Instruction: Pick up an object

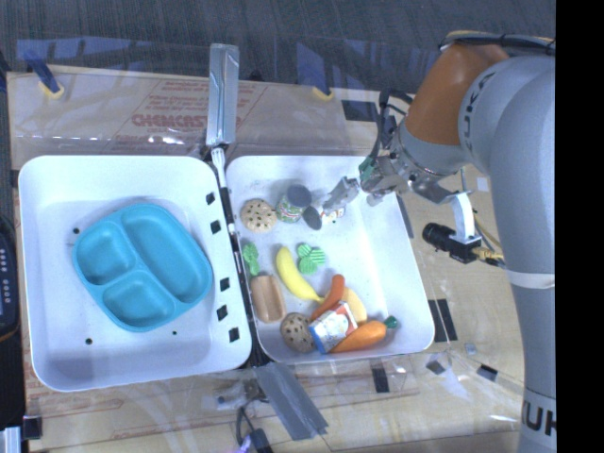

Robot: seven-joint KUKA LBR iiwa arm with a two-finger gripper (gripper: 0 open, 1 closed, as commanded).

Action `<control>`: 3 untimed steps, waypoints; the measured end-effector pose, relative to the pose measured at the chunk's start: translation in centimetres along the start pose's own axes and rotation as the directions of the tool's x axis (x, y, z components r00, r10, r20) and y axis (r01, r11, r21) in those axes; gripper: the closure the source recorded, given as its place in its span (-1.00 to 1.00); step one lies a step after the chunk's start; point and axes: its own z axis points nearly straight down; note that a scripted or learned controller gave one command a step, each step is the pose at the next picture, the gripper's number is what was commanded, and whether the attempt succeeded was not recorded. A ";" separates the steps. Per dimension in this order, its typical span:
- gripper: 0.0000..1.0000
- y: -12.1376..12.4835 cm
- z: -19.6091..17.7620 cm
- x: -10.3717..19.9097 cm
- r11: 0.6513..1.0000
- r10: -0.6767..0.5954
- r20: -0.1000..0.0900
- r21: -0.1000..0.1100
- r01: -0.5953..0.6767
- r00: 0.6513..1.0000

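nearest the camera, at the lower edge of the frame, a grey metal clamp (288, 404) sits on the bench below the gap between the two bins. just above it, the right bin (401, 253) holds a cluster of toy food along its lower wall: a carrot (363, 335) lying at a slant, a small red and white carton (332, 328) touching it, a chocolate chip cookie (295, 330) at the carton's left, and an orange piece (332, 295) behind them. a hot dog bun (267, 297) lies by the bin's left wall, with a small green piece (250, 256) above it. a yellow banana (294, 274) lies at a slant near the middle of the bin, and a green striped piece (311, 257) sits just to its right. toward the upper left of this bin a second cookie (257, 215) rests beside a dark grey and green object (294, 201).

the gripper (332, 204) reaches in from the right, low over the upper middle of the right bin, just right of the grey and green object. whether its tips are parted or closed cannot be told, and nothing can be seen between them. the grey arm (510, 121) with its orange band (448, 88) fills the upper right of the frame.

the left bin (57, 347) holds a blue divided plate (142, 265), tilted in the picture, near its centre.
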 end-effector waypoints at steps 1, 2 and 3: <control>-1.00 4.1 5.8 -0.5 0.959 -0.282 -0.001 0.000 0.282 0.959; -1.00 3.3 7.7 2.8 0.954 -0.301 0.009 -0.010 0.301 0.954; -1.00 4.5 8.1 1.2 0.975 -0.220 0.002 -0.003 0.220 0.975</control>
